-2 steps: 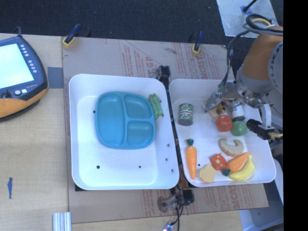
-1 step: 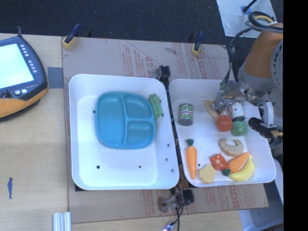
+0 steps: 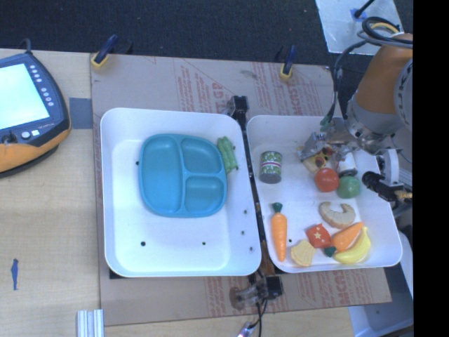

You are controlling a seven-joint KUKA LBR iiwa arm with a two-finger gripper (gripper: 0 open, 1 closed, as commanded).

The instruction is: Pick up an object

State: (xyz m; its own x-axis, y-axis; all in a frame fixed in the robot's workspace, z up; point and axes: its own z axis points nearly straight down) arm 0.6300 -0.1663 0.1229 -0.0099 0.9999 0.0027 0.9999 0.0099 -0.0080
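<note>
The right bin [image 3: 280,265] holds several toy foods: a small green can [image 3: 271,166], a red tomato [image 3: 326,180], a green ball-shaped piece [image 3: 348,186], a carrot [image 3: 279,234], a tan croissant-like piece [image 3: 336,214], a banana [image 3: 356,250], and red and orange pieces at the front. My gripper [image 3: 323,150] hangs low over the bin's back right area, just above the tomato and a yellow-red piece [image 3: 314,163]. Nothing clearly sits between its fingers.
The left bin [image 3: 119,188] holds a blue divided plate [image 3: 184,175] with a green pea pod [image 3: 227,154] beside it. A tablet device [image 3: 28,111] lies at the far left on the bench. Clamps [image 3: 104,53] hold the cardboard at the back.
</note>
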